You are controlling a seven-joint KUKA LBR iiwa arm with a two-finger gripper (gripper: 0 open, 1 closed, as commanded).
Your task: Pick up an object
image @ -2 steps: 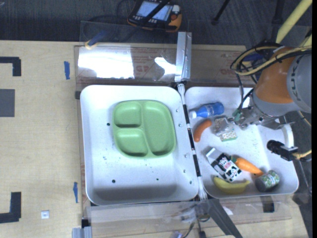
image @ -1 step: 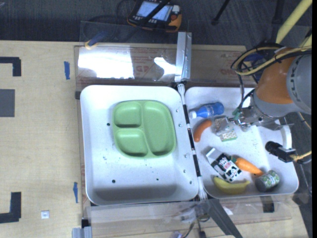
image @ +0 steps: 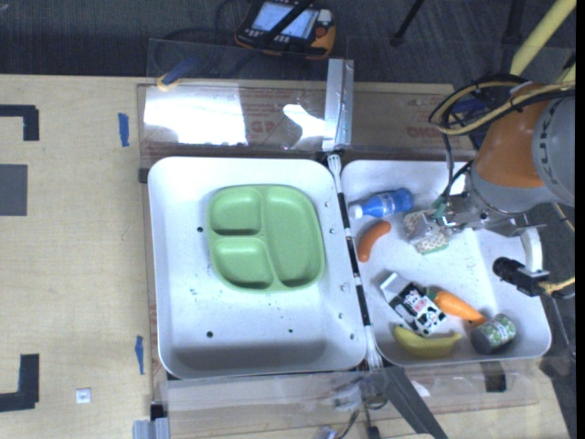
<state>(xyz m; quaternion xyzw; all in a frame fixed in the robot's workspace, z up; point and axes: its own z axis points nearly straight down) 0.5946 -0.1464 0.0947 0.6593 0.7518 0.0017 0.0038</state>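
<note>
Camera view: the gripper (image: 437, 227) hangs low in the right bin (image: 539, 332) over a small speckled packet (image: 428, 233) (probably its target), beside the blue bottle (image: 384, 203) and sausage (image: 372, 240). Whether it is pinching, I cannot tell. The green tray (image: 266, 236) sits apart.

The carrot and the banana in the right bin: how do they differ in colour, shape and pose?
The carrot is orange; the banana is yellow. The carrot is straight and tapered; the banana is curved. The carrot lies at a slant, the banana nearly level along the bin's near wall. Both lie flat in the right bin.
</note>
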